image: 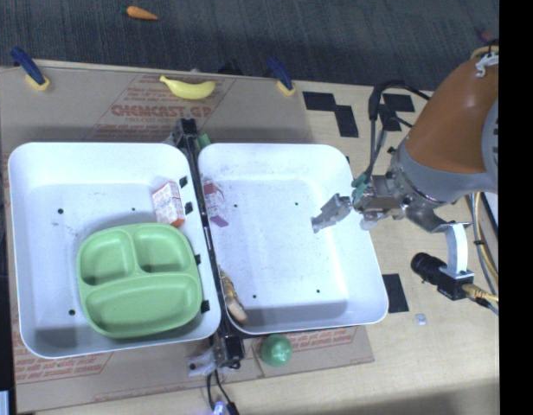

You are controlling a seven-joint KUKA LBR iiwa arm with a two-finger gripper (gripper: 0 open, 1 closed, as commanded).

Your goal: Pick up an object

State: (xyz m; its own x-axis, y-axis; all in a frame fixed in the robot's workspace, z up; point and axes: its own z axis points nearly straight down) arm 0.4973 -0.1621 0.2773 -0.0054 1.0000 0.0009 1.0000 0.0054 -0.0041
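Green tray (141, 277) sat in left bin (33, 180), w/ a small carton (167, 202) at its upper edge; a red-white packet (213, 202) lay just right of carton, in right bin (275, 158). Gripper (330, 213) hovered well right of tray; couldn't tell jaw state. Risk: closing on nothing, targets far off.

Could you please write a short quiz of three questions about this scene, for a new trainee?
1. True or false: the green tray lies in the left bin.
2. Which item lies outside both bins, on the cardboard at the far edge? A) yellow banana B) red mug C) blue sponge
3. Fill in: the gripper is over the ____ bin.

Key: 1 true; 2 A; 3 right.
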